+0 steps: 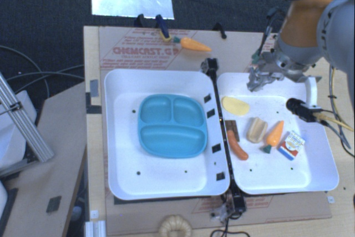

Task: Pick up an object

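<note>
Nothing picked yet: my gripper (258, 82) hangs over the right bin's (319, 175) far edge, and I can't tell its state. Chip (236, 105) just below it; the whole grasp remains.

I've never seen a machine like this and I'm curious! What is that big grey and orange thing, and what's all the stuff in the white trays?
That is a robot arm, seen by one camera looking down at a slant. Its gripper, a two-fingered pincer, hangs over the right bin, above a yellow toy piece. It holds nothing. That bin also has a toy carrot, a tan bun-like piece, a sausage and a small packet. The left bin holds a blue divided plate. Another carrot lies behind the bins.
</note>
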Controlling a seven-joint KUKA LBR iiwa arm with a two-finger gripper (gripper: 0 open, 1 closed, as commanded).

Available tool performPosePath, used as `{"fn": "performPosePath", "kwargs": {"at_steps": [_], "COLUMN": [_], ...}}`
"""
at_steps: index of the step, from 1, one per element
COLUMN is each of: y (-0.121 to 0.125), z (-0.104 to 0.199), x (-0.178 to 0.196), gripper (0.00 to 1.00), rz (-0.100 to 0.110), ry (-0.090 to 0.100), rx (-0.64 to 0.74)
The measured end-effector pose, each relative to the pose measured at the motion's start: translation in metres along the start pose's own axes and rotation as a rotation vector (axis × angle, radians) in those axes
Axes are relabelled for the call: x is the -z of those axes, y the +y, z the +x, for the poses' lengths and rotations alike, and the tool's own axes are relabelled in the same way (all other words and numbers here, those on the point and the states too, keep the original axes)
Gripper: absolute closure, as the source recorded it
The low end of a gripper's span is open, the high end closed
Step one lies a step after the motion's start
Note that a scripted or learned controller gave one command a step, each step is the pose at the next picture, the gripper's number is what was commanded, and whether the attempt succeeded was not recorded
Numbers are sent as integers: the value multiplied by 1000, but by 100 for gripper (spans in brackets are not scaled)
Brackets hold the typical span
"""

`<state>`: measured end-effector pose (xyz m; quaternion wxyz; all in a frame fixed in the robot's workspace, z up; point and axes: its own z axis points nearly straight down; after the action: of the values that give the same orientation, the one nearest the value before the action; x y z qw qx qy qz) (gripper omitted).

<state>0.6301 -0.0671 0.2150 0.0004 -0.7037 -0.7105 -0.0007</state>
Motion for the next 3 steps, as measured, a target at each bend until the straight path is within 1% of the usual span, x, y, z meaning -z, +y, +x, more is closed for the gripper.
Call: {"fn": "performPosePath", "kwargs": {"at_steps": [1, 2, 3], "y": [-13, -33, -40], "z": [49, 104, 152], "x": [-7, 6, -1], "gripper": [100, 100, 100], "rz": [1, 0, 0], "ry": [-1, 1, 0], "rx": [-1, 0, -1]}}
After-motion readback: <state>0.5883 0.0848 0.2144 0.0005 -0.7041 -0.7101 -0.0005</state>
